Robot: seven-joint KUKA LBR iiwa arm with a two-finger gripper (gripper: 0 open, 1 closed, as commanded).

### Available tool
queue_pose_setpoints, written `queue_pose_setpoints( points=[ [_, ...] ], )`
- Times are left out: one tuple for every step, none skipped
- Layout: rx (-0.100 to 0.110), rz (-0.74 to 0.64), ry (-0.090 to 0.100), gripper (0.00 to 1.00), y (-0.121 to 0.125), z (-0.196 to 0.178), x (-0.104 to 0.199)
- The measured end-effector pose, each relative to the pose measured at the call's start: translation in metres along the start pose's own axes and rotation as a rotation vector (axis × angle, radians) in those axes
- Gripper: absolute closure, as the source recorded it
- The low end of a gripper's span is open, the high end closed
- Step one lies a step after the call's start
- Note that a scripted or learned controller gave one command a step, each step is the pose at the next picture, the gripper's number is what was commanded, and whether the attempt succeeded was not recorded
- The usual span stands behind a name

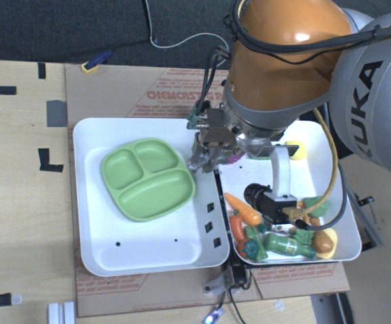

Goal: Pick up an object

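Observation:
My gripper (206,155) hangs low over the wall between the two bins, at the right bin's upper left corner. A small purple thing (233,158) shows just to its right, partly hidden under the wrist; whether it is held I cannot tell. In the right bin (352,248) lie an orange carrot (244,210), a green bottle (287,244), a teal toy (252,250), a red piece (238,228) and an orange-yellow fruit (325,241), crowded along the near side. A yellow thing (297,150) sits at the far side, behind the arm.
A green divided plate (148,179) lies in the left bin (90,248), filling its far half. The arm's big orange band and grey body cover the right bin's far part. Cardboard lies under both bins.

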State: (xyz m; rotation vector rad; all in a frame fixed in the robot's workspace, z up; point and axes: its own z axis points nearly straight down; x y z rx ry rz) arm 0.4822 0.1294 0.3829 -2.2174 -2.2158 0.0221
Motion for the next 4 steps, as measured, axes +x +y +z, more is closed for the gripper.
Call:
queue_pose_setpoints(
  points=[
    [-0.011,-0.005,0.004,1.0,0.001,-0.017,0.002],
    [-0.013,0.004,0.003,1.0,0.001,-0.02,-0.064],
    [-0.014,-0.005,0.005,1.0,0.001,-0.033,-0.031],
    [-0.012,-0.005,0.004,1.0,0.001,-0.042,-0.032]
  ],
)
